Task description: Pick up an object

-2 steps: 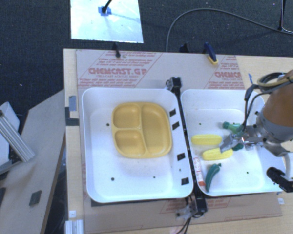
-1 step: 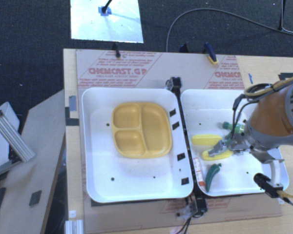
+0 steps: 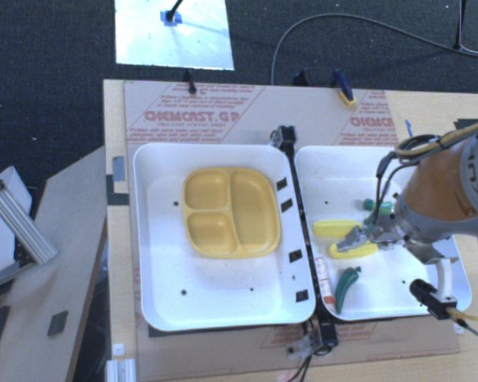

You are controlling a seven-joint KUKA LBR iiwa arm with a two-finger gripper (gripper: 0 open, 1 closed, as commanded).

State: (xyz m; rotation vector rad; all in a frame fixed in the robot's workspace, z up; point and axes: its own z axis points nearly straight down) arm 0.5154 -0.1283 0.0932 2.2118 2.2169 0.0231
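The big bench (image 3: 183,106) is holding two white bins side by side. The left bin (image 3: 155,293) is carrying a yellow plate (image 3: 227,212) with three parts, lying flat near the middle. The right bin (image 3: 334,173) is where the small things are lying. The grey arm (image 3: 450,185) with its orange band is reaching in from the right, over the right bin. Its gripper (image 3: 358,239) is sitting low, right at two yellow banana-shaped toys. The upper banana toy (image 3: 332,228) is lying just left of the gripper. The lower banana toy (image 3: 352,251) is touching the gripper's tip, but I cannot tell if the claw is wide, narrow or pinching it. A green curved toy (image 3: 347,283) is lying below the bananas, apart from them. A small teal thing (image 3: 376,207) is peeking out just above the gripper.
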